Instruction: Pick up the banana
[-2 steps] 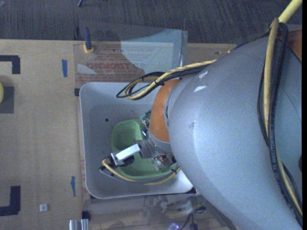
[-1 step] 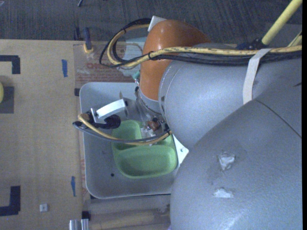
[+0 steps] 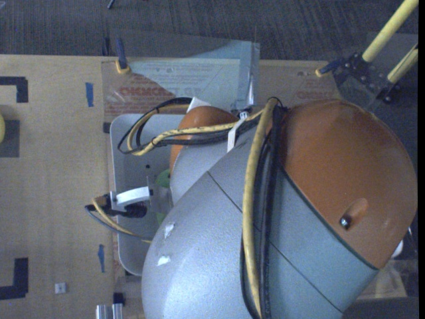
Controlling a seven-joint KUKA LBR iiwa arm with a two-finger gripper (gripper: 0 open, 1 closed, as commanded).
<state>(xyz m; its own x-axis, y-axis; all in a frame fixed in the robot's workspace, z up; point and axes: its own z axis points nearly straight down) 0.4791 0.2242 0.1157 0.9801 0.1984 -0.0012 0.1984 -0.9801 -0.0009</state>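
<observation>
Over the shallow white plastic bin (image 3: 126, 178) at the tan wooden counter's (image 3: 53, 178) middle, my grey arm (image 3: 265, 244) blocks everything; grip state unknown

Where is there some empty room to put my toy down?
The tan bench left of the white bin is bare, between the two black corner marks. The bin itself is crowded: the arm and its yellow cables cover most of it.

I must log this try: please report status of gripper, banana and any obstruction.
Arm low over the white bin, blocking most of it. Gripper state: cannot tell. Banana: hidden, cannot confirm. Yellow cable looped across the bin.
</observation>
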